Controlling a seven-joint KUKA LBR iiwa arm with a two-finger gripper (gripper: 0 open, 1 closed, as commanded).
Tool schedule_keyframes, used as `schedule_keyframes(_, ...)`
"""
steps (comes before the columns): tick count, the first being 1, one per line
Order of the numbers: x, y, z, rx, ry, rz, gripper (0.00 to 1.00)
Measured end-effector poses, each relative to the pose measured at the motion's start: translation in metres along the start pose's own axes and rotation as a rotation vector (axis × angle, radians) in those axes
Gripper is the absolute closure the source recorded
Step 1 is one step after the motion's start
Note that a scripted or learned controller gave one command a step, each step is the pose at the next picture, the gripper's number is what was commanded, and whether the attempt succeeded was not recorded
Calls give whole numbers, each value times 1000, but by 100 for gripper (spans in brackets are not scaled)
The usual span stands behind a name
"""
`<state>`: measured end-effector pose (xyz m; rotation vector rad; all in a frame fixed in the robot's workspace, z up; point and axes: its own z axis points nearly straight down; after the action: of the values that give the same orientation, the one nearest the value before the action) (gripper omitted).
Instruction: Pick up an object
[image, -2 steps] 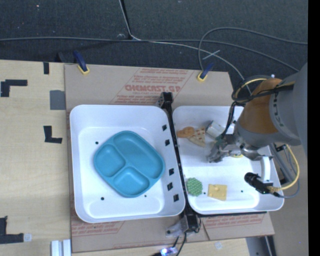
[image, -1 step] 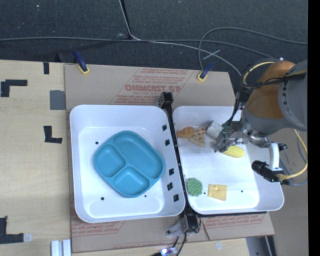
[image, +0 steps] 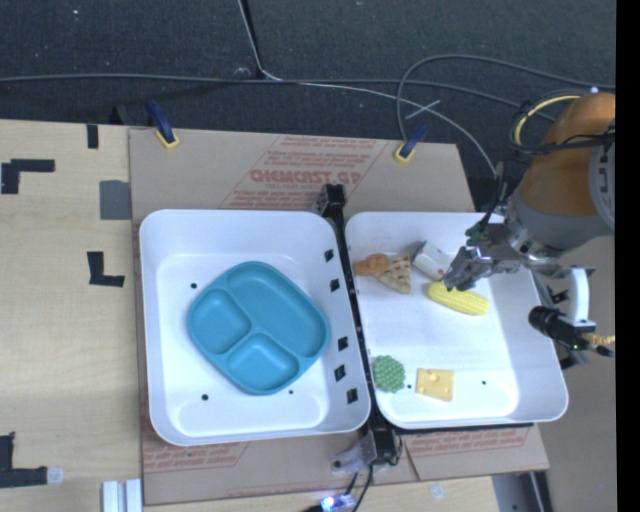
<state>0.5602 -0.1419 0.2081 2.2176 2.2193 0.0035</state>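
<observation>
Whether the jaws stand wide or narrow cannot be told: the gripper (image: 466, 268) is a small dark cluster low over the right bin (image: 500, 400), and nothing shows between them. It hangs just above the upper end of the yellow corn cob (image: 458, 298), a bumpy plastic toy lying tilted on the smooth white floor. This looks like the approach step; next it would need to settle squarely astride the cob before closing. Nearby lie a tan pastry piece (image: 386, 268), a knobbly green ball (image: 388, 374) and a flat cheese wedge (image: 434, 383). The left bin (image: 160, 330) holds a glossy blue divided tray (image: 257, 325).
</observation>
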Motion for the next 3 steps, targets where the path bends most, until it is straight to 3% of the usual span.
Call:
schedule_keyframes(1,-2,3,-43,1,0,0,100)
schedule_keyframes(3,105,5,-44,5,3,-6,100)
